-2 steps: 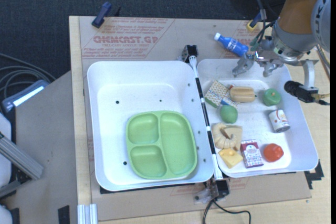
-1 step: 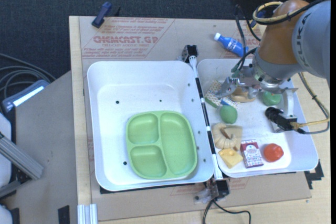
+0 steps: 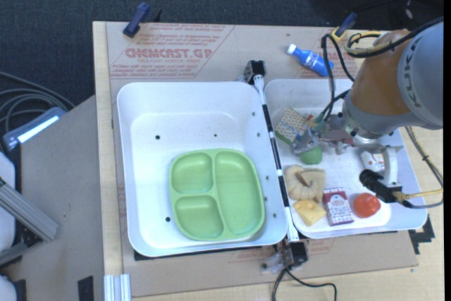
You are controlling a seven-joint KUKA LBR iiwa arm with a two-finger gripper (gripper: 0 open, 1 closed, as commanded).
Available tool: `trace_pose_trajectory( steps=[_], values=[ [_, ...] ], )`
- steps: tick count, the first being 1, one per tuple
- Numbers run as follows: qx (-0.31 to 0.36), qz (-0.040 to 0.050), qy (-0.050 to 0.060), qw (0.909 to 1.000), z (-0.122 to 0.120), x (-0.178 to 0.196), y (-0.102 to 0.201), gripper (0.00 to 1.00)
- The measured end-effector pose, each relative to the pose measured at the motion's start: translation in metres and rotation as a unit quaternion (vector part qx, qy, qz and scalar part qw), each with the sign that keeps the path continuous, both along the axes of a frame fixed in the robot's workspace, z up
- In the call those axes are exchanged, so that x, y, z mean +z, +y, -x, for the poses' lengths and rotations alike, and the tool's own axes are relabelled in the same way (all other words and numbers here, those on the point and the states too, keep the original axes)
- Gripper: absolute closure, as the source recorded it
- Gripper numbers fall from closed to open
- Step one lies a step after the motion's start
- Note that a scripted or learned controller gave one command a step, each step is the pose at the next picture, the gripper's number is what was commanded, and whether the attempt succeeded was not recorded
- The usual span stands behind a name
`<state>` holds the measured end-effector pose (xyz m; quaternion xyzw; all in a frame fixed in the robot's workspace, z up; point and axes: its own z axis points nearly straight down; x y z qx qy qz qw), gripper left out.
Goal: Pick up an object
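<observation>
My gripper [image 3: 311, 140] is low in the right bin [image 3: 404, 220], reaching in from the right under the orange-banded wrist. It sits right over a small green object [image 3: 311, 154] and beside a patterned packet [image 3: 289, 125]. I cannot tell whether it touches either. In front of it lie a tan pastry-like item [image 3: 306, 182], a yellow block [image 3: 306, 211], a small red box [image 3: 337, 207] and a red tomato-like ball [image 3: 366, 204].
The left bin [image 3: 141, 109] holds a green divided plate [image 3: 215, 192]. A blue tube [image 3: 310, 60] lies on the bench behind the right bin. A blue clip [image 3: 136, 19] sits at the bench's far left corner.
</observation>
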<state>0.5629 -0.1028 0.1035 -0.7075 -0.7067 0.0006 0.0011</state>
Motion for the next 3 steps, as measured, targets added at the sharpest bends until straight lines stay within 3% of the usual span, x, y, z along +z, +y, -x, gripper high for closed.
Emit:
trace_pose_trajectory(
  steps=[1,2,3],
  values=[
    [0.000,-0.0004,0.000,1.0000,0.005,-0.019,0.011,0.00],
    [0.000,0.0000,-0.001,1.0000,0.005,-0.009,0.011,1.00],
    [0.001,0.0001,-0.002,1.0000,0.022,0.102,0.071,1.00]
  ],
)
